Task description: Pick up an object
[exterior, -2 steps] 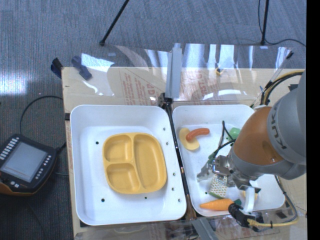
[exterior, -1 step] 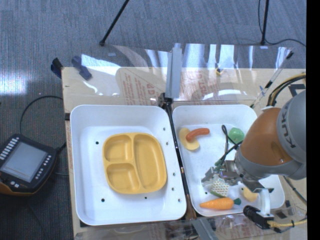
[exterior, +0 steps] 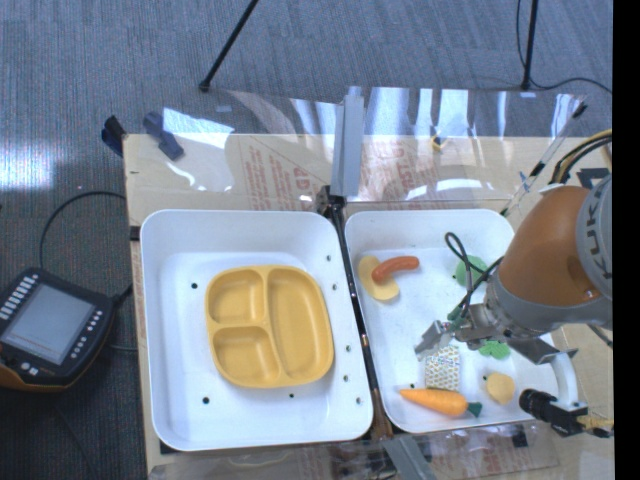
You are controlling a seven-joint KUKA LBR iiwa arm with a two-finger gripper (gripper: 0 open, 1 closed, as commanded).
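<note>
Hovering low in the right bin (exterior: 372, 230), the gripper (exterior: 441, 336) is being lowered toward the block (exterior: 443, 369); its state cannot be told. A descent and squeeze are being called for next.

Bright, even light from overhead. Both white bins (exterior: 250, 233) near washed out, little surface detail. Strong glare streaks on the clear panel (exterior: 400, 148) behind them. Pale light patches on the carpet (exterior: 60, 158) at left. Shadows under my arm (exterior: 560, 258) soft and short. Picture slightly soft throughout; small items lack crisp edges.
</note>
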